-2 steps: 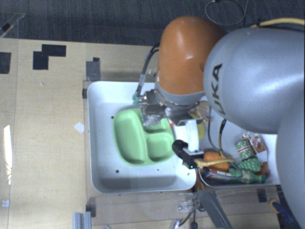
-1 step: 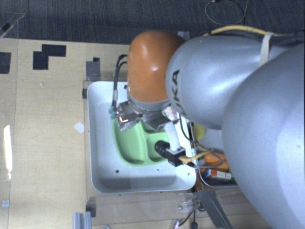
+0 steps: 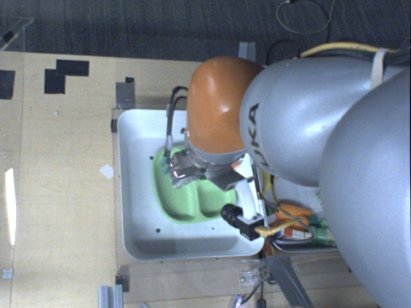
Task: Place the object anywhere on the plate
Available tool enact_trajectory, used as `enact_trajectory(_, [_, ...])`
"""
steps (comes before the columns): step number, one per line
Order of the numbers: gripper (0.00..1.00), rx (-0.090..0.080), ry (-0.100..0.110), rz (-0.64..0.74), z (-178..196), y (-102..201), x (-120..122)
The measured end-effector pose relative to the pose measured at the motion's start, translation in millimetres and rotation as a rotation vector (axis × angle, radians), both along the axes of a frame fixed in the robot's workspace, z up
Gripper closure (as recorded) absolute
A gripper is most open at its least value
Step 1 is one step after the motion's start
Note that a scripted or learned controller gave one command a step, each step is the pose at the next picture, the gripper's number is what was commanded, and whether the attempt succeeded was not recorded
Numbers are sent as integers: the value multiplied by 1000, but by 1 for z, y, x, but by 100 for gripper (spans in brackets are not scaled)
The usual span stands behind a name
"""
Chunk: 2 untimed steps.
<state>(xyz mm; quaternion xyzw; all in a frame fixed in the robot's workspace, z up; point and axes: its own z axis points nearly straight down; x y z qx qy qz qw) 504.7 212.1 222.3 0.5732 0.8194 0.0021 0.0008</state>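
A pale wooden bench (image 3: 58, 191) lies under dark carpet at the top of the view, with black square markers near its upper left corner. On it sits a shallow white bin (image 3: 138, 191), and inside that bin rests a light green plate (image 3: 183, 204) with a divided, 2-part shape. The grey arm (image 3: 321, 127) reaches in from the right, its orange band (image 3: 218, 104) hanging directly above the bin and covering much of the plate. The gripper (image 3: 186, 171) sits low over the plate's upper left part, but the wrist hides its tips, so whether it grips anything cannot be told. Beside the bin's right edge, under the arm, lie several colourful objects (image 3: 295, 223), orange and green among them, apart from the plate.
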Motion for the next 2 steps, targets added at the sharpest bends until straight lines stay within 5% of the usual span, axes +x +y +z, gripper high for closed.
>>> enact_trajectory(1, [100,0,0,119,-13,15,-15])
enact_trajectory(2, [100,-2,0,165,-29,-29,3])
